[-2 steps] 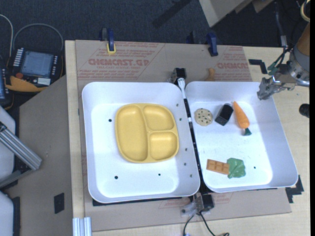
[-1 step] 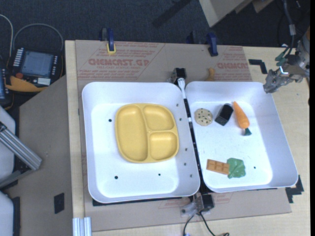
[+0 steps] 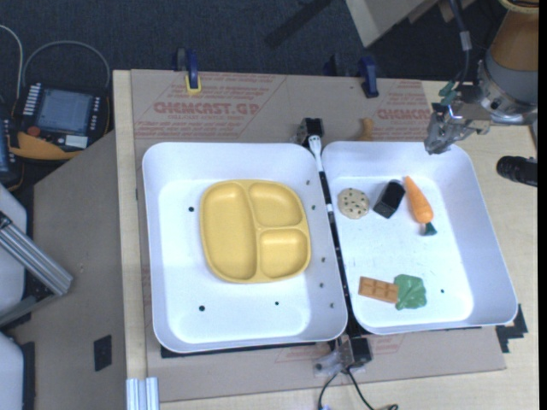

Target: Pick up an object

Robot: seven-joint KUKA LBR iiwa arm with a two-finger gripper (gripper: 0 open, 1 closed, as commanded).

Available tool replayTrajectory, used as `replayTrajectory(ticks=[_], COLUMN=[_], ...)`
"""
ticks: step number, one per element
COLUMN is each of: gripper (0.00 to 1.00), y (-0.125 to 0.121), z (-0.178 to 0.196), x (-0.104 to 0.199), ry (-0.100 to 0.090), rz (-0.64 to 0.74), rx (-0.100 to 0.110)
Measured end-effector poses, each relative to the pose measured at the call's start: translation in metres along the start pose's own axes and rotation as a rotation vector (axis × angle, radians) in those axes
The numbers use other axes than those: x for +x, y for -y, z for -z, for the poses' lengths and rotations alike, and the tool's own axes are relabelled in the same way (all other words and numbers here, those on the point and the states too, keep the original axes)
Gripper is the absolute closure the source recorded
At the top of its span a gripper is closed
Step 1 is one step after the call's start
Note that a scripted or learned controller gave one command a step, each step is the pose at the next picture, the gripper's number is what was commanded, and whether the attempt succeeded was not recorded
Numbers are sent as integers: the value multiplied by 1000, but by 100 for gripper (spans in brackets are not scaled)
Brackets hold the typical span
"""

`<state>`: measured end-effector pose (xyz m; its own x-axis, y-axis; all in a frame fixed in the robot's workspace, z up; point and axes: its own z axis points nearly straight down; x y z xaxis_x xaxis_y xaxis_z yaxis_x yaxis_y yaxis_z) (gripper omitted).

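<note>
The right bin (image 3: pixel 479 229) holds a round cookie (image 3: pixel 352 202), a small black block (image 3: pixel 390 198), an orange carrot (image 3: pixel 418 202), a brown waffle-like cracker (image 3: pixel 378 289) and a green broccoli piece (image 3: pixel 411 292). My gripper (image 3: pixel 440 139) hangs over the bin's far rim, up and to the right of the carrot. Nothing shows between its fingers. It stands apart from every object.
The left bin (image 3: pixel 171 289) bears a yellow divided plate (image 3: pixel 255 229). Blue clamps (image 3: pixel 192 71) hold the cardboard base at the back edge. A pendant with a screen (image 3: pixel 60 114) lies off the bench at the left.
</note>
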<state>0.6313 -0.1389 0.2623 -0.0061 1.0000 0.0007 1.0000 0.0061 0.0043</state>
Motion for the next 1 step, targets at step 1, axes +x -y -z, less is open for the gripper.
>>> replayTrajectory(ticks=[1], gripper=[100], y=[-6], z=[0], x=[63], ry=[-2], rz=[0], rx=[4])
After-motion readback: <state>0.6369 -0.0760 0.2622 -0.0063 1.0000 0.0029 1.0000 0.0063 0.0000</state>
